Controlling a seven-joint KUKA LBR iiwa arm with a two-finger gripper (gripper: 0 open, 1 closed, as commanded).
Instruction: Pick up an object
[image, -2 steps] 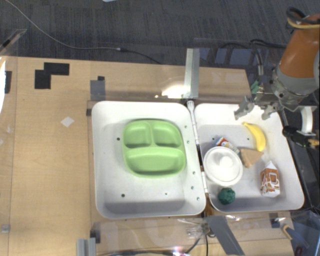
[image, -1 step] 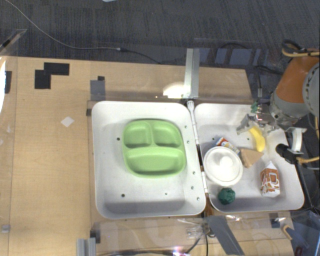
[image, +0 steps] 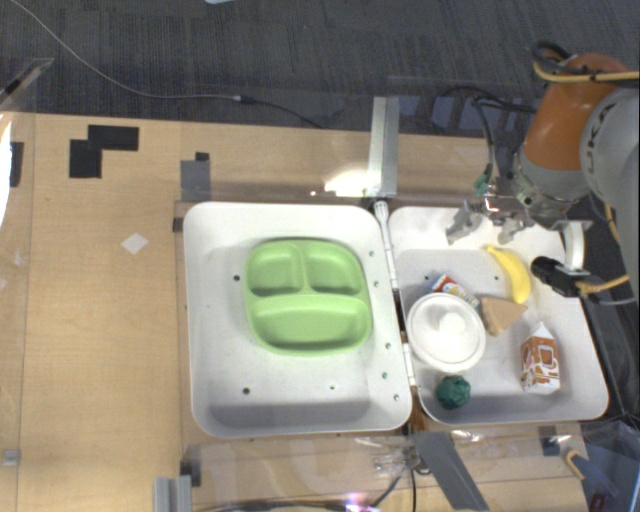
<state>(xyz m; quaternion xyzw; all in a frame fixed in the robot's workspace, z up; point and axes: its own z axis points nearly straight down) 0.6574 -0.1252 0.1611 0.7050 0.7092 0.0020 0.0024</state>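
My gripper (image: 487, 227) hangs over the far part of the right bin (image: 580, 395), its two fingers spread apart with nothing between them. Just right of and below it lies a yellow banana (image: 513, 273). Nearer the front sit a white bowl (image: 447, 328), a small colourful packet (image: 456, 290) partly tucked behind the bowl, a tan wedge (image: 501, 316), a white and orange carton (image: 540, 361) and a dark green ball (image: 454, 392).
The left bin (image: 215, 380) holds a green divided plate (image: 304, 295). A metal divider (image: 385, 155) runs between the bins at the back. The arm's orange band (image: 560, 130) and cables crowd the upper right. Bare wooden bench lies to the left.
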